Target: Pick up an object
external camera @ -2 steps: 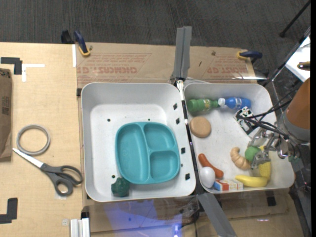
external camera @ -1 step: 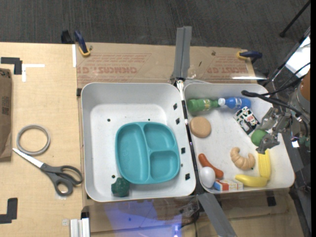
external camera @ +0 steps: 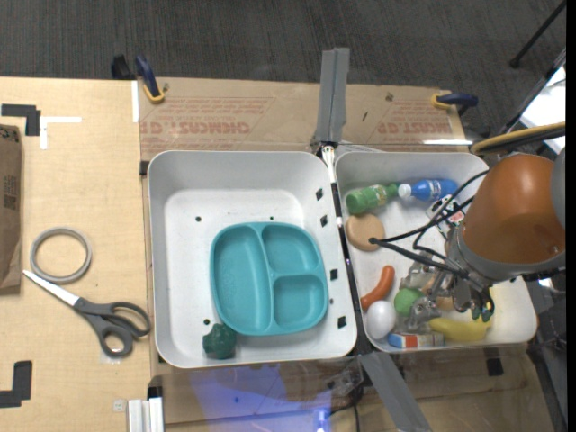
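Gripper (external camera: 438, 293) sits low in the right bin (external camera: 513, 327), at its near half, among the toys; wires and the wrist hide the tips, so I cannot tell if it is released, clenched or grasping anything.

Nearest the tool: one small green piece (external camera: 410, 300) touching or just beside it on the side toward the left bin; contact not resolvable. One yellow banana (external camera: 461, 329) just on the near side of the tool, along the bin's front wall. One small box with red and blue print (external camera: 407, 339) beside the banana's end. One white egg (external camera: 379, 318) near the tool, toward the bin divider. One orange-red carrot-like piece (external camera: 382, 283) tilted, beside the egg, slightly farther back.

Beyond the tool: one tan round piece (external camera: 364, 231), then one green item (external camera: 369, 198) and one blue-and-white bottle (external camera: 428, 188) lying near the far wall.

Arm (external camera: 508, 210): enters from the right, orange band directly above the wrist, wrist pointing steeply down into the bin; black cables (external camera: 423, 228) loop off it toward the far items.

Well apart from the tool, left bin (external camera: 171, 241): one teal divided plate (external camera: 268, 277), three compartments; one dark green lump (external camera: 220, 341) touching its near corner.

Farthest from the tool, on the bench: one pair of scissors (external camera: 94, 313) and one roll of tape (external camera: 61, 254).
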`<state>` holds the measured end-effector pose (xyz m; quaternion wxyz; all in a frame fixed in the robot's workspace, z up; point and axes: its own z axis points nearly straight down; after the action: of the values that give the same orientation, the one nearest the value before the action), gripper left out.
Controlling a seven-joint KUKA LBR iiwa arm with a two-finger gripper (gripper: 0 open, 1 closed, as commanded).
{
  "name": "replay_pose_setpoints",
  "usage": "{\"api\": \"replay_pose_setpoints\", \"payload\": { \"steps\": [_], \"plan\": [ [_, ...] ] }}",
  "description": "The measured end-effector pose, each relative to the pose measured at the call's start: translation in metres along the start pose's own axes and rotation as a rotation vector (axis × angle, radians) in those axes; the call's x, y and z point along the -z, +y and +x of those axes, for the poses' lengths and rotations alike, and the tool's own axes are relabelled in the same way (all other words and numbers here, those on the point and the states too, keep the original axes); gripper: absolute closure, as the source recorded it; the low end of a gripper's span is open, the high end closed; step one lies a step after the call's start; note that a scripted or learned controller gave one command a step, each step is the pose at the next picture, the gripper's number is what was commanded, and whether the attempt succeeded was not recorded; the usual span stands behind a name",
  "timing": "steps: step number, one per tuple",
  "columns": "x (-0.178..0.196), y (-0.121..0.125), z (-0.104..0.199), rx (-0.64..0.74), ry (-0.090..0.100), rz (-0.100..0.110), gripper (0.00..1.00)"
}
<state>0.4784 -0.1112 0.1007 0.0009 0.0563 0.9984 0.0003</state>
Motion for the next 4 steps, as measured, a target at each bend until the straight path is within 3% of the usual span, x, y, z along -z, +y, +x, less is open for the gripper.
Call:
{"api": "replay_pose_setpoints", "payload": {
  "steps": [1, 2, 3, 4],
  "plan": [
    [-0.009, -0.010, -0.052, -0.370, 0.000, 0.001, 1.00],
    [-0.009, -0.001, -0.097, -0.821, -0.001, 0.002, 1.00],
    [0.155, 0.026, -0.106, -0.838, -0.001, 0.003, 1.00],
    [0.090, 0.043, -0.047, -0.838, 0.003, 0.003, 1.00]
  ]
}}
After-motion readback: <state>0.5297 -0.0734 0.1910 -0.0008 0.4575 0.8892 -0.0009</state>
